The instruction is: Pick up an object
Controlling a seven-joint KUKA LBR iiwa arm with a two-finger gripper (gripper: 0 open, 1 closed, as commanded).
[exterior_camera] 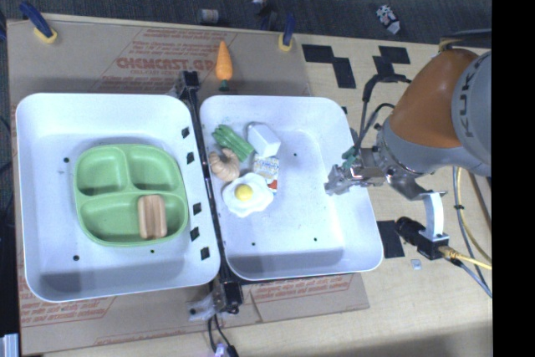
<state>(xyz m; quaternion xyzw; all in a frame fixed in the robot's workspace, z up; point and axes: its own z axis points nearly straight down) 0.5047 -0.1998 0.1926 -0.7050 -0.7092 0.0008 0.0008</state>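
The right bin [326, 242] holds a fried egg toy [247, 195], a white milk carton [264, 140], a green vegetable [233, 141], a tan croissant-like piece [222, 164] and a small red-and-white packet [267, 170], all clustered at its left side. My gripper [341, 178] hangs over the bin's right part, well to the right of that cluster, and I see nothing between its fingers. The view is too coarse to read how the fingers stand.
The left bin [42, 263] carries a green divided plate [104, 217] with a brown sausage-like piece [151, 216] in its lower right compartment. An orange carrot toy [223, 61] lies on the cardboard behind the bins. Cables run at the right.
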